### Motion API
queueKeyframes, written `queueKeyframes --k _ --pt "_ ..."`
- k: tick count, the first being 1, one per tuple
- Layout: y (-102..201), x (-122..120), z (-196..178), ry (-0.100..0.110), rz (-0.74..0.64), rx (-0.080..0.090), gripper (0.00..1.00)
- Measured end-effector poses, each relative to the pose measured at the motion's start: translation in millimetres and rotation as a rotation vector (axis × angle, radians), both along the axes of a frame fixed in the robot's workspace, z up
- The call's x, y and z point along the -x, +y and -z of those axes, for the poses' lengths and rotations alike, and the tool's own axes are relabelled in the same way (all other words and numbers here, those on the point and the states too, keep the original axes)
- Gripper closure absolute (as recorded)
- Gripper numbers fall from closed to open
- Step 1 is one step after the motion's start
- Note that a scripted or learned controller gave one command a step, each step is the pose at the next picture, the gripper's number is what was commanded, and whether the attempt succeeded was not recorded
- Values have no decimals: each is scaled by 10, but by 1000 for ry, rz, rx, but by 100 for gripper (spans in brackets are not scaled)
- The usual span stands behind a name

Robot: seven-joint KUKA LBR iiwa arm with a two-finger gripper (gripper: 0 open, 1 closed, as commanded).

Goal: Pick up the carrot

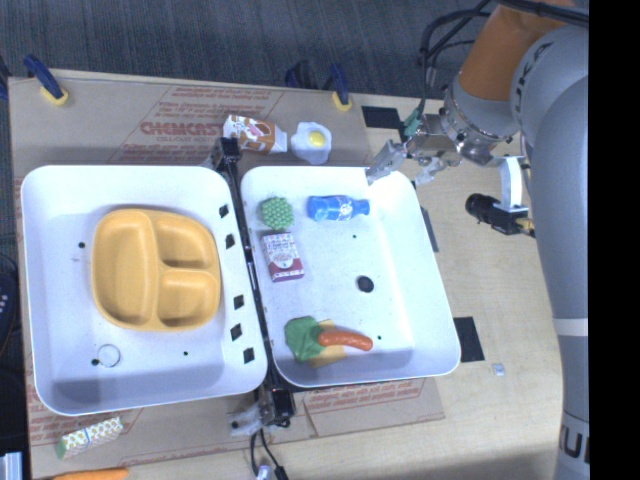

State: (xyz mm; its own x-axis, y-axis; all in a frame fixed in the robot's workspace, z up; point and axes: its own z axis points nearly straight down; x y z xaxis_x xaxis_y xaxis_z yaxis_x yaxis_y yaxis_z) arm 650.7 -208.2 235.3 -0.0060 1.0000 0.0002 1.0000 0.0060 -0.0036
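The carrot, orange with a green leafy top, lies near the front edge of the right bin. My gripper hovers over the bin's far right corner, well away from the carrot. Its two fingers stand apart with nothing between them.
In the right bin lie a blue bottle, a green round item, a red packet and a small black disc. The left bin holds a yellow divided tray. Behind the bins sit a small carton and a white-yellow item.
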Motion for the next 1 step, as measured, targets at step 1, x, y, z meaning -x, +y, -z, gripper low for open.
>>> queueKeyframes --k 1 --pt "1035 -57 530 1 -83 -1 0"
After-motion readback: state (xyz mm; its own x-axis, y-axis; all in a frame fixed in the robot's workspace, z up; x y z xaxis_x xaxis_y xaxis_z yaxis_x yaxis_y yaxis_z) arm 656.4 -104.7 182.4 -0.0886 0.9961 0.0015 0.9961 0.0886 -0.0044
